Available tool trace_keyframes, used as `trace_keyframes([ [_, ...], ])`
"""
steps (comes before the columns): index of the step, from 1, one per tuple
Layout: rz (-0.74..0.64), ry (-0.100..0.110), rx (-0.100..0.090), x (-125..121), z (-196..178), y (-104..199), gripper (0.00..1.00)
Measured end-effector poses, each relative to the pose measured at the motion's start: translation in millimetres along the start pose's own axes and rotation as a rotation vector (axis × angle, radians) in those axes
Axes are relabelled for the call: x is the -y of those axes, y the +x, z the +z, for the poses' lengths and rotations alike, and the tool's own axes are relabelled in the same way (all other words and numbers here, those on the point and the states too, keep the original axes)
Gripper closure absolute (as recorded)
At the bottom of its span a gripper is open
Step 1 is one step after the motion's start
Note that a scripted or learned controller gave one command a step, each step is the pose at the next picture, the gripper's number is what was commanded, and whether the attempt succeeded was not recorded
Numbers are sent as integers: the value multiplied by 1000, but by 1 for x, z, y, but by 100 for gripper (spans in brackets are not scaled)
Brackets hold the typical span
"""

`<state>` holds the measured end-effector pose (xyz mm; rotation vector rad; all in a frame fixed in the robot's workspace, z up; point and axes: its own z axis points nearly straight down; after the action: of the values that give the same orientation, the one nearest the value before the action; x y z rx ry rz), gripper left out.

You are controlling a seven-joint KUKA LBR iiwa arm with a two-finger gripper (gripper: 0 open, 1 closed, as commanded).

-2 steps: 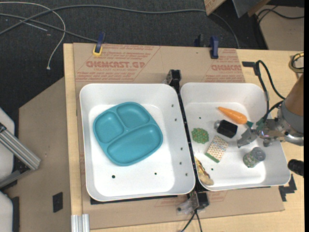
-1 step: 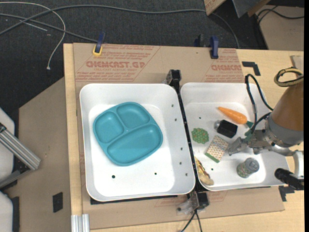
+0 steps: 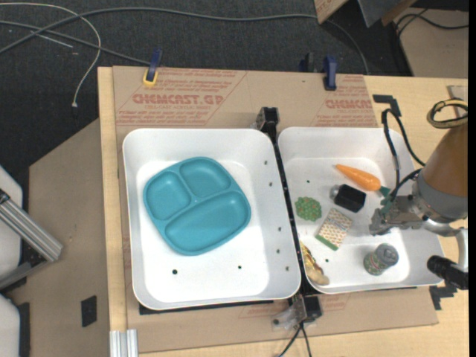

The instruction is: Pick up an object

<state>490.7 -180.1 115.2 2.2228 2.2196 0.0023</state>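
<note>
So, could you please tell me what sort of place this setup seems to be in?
Probably a robotics lab test bench: two white bins clamped onto a cardboard-covered table, small toy items such as a carrot, loose cables on carpet, and the robot arm.

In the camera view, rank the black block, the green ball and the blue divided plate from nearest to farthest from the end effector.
From the end effector, at the right bin's right side:
1. Black block, just to its left, below the carrot.
2. Green ball, farther left, near the right bin's left wall.
3. Blue divided plate, farthest, in the left bin.
</note>
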Motion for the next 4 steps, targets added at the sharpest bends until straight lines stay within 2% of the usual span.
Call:
trace_keyframes([
  [2, -3, -5, 3, 0, -113, -10, 100],
  [3, -7, 3, -3, 9, -117, 45, 100],
  [4, -7, 2, -2, 10, -125, 95, 100],
])
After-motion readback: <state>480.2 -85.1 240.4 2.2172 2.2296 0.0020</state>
